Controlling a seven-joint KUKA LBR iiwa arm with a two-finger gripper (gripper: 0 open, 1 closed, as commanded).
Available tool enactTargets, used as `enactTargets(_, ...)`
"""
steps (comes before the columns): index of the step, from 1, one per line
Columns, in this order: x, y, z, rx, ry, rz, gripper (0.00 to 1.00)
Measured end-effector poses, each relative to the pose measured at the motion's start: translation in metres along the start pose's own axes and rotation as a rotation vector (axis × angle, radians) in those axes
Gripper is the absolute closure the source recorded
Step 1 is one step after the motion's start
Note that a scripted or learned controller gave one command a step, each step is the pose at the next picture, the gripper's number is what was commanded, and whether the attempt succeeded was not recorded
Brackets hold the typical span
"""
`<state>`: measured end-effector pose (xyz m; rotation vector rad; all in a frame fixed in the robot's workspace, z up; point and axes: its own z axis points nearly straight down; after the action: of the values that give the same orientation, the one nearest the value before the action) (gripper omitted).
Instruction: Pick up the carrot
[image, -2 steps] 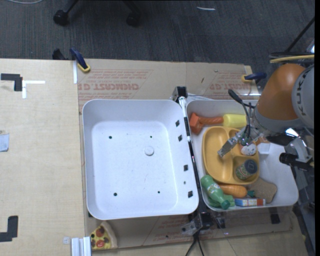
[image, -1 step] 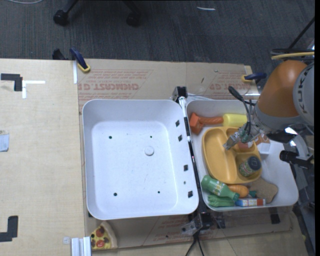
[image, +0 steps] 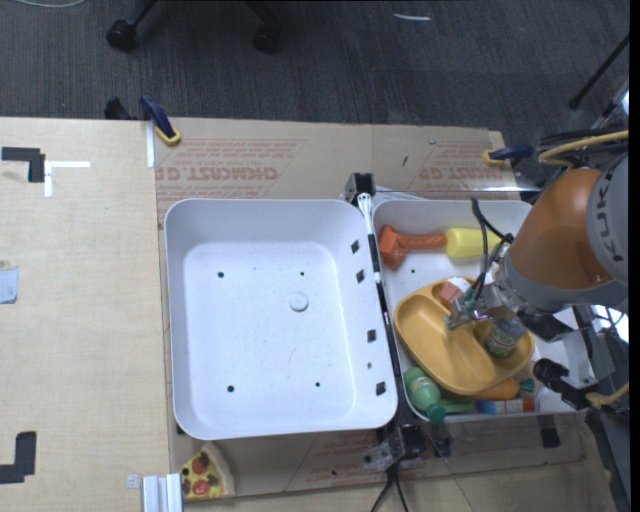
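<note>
orange carrot (image: 408, 243) lies in right bin; tool (image: 470, 312) state unclear.

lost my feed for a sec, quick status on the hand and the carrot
Hand low over the yellow plastic bowl in the right white bin. Orange toy carrot lies at the bin's far end, apart from the hand. Yellow block sits beside the carrot.

Grey arm with orange wrist band (image: 555, 240) enters from the right, bent downward over the right-hand white bin (image: 415, 215). Metal two-finger gripper (image: 470, 312) hangs low inside that bin.
</note>
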<state>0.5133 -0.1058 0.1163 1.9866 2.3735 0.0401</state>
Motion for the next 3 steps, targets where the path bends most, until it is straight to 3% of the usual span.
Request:
enactTargets(1, -0.002, 0.002, -0.008, -0.003, -0.002, 0.002, 1.0)
enactTargets(2, 0.004, -0.016, 0.007, -0.008, -0.013, 0.064, 1.0)
enactTargets(3, 0.001, -0.018, 0.008, -0.005, -0.006, 0.136, 1.0)
